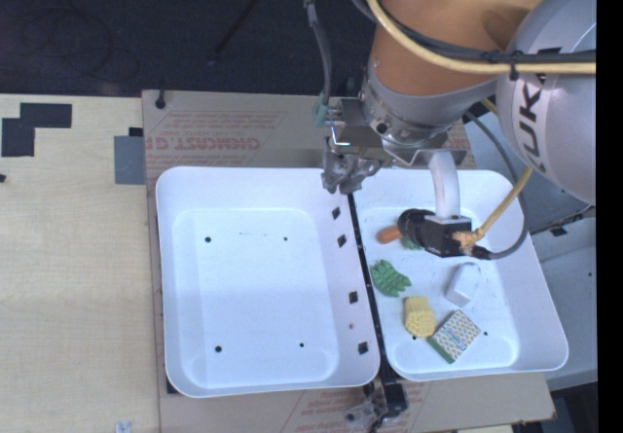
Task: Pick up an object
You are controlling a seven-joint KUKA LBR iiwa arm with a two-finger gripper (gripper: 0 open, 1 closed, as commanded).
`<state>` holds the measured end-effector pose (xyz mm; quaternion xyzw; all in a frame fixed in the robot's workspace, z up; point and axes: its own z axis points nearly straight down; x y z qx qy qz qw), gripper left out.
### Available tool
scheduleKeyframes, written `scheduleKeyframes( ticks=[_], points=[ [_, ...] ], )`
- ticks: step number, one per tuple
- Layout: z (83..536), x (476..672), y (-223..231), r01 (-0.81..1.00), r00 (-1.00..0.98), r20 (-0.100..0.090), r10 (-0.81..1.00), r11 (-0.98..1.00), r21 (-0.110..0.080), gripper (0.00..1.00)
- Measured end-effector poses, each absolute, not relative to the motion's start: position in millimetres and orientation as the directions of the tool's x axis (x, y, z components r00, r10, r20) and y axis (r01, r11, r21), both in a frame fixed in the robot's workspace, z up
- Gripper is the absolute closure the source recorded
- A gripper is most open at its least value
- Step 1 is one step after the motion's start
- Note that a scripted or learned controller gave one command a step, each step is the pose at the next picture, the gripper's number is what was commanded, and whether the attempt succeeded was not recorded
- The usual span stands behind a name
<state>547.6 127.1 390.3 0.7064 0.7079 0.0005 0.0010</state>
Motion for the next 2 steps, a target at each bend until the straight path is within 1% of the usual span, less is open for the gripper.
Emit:
scheduleKeyframes(
  ticks=[1,2],
  points=[
    [440.5,570.8,165.6,1.0,-0.003,0.0,1.0,0.003,0.002,1.0],
    [276.9,521.4,154.8,1.0,0.0,-0.006,1.0,0.0,-0.02,1.0]
  ],
)
